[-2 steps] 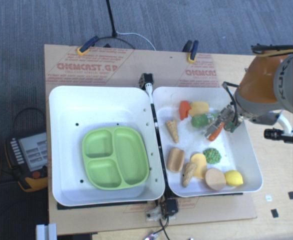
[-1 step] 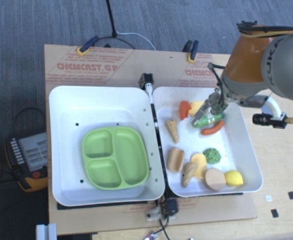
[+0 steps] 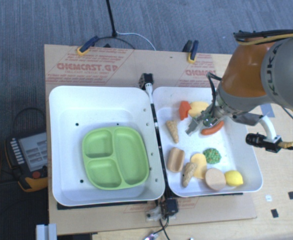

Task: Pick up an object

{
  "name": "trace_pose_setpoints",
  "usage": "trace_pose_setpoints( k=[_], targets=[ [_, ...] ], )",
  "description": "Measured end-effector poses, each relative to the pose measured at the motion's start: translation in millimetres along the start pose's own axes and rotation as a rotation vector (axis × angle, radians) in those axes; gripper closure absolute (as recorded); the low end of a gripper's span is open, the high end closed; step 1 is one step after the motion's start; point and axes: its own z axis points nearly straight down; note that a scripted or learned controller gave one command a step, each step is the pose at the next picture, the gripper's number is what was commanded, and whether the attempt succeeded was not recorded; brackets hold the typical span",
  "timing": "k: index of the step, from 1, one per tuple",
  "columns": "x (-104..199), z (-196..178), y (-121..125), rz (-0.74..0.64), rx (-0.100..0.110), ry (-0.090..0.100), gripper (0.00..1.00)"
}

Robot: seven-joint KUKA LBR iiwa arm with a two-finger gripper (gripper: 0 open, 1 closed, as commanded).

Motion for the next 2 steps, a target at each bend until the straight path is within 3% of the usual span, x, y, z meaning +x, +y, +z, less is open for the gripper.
trace_pose_setpoints(
  k=[1,2],
  targets=[
    [38.7,-51.8,-15.4,-0.155,-0.001,-0.001,1.0],
    [38.1,-61.4,-15.1,-0.154,-0.002,-0.003,1.0]
  ],
)
